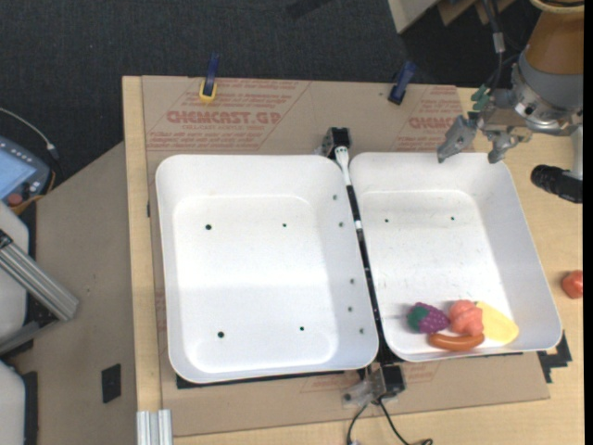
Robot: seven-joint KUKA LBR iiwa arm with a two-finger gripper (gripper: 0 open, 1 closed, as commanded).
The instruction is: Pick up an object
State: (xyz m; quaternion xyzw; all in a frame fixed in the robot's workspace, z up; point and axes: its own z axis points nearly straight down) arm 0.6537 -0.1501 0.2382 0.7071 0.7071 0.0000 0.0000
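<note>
A grey KUKA arm with an orange band reaches in at the upper right of the frame, its two-finger gripper (474,148) hanging above the far rim of the right-hand bin (519,221), fingers spread apart with nothing between them. The candidates for picking lie well apart from it, bunched in the lower right corner of that bin: a purple toy grape cluster (427,318), an orange-red toy fruit (467,316), a yellow piece (501,326) against the bin wall and an orange sausage-shaped toy (455,341) lying along the near edge. All four touch or nearly touch. They look like light, hollow plastic play food, stiff and smooth, likely to skid or roll under a glancing pinch. The grape cluster, at the outer left of the group with bare bin floor beside it, appears the easiest to grasp, across its knobbly width. The left-hand bin (185,248) sits alongside, on a cardboard-covered bench (278,109).
</note>
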